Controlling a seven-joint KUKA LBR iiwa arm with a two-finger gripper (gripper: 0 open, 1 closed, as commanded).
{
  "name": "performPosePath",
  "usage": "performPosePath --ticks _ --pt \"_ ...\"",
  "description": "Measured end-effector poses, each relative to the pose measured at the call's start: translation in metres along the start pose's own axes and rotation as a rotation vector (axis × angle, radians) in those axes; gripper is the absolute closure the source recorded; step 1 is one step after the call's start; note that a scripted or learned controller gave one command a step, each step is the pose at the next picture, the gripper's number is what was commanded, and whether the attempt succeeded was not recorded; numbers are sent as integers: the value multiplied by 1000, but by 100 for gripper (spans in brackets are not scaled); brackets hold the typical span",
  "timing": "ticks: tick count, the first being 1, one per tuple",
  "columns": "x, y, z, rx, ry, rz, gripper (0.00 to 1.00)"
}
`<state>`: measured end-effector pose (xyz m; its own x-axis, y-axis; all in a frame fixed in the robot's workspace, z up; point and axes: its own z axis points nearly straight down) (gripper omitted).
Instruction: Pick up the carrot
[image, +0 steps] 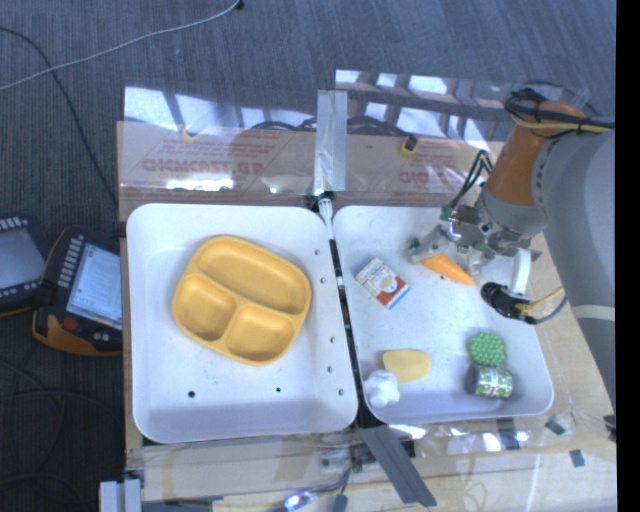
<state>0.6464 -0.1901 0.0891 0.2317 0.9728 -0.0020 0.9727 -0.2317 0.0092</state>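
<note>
The carrot (448, 267), small, orange and pointed, lies on the floor of the right bin (440, 405) near its far right side. My gripper (444, 250) hangs right over it, reaching in from the right beneath the arm's orange band. Its fingers (417, 244) are spread apart, one on each side of the carrot's thick end. The carrot rests on the bin floor and is not lifted.
In the right bin: a small red-white-blue box (383, 282), a yellow lump (406, 365), a white object (381, 388), a green knobbly ball (487, 347) and a green can (490, 381). The left bin (150, 400) holds a yellow divided plate (242, 298).
</note>
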Motion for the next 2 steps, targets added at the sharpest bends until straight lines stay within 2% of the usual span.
performPosePath --ticks 1,2 --pt "-8 21 -41 28 -1 83 0" --pt "-10 22 -7 32 5 130 0"
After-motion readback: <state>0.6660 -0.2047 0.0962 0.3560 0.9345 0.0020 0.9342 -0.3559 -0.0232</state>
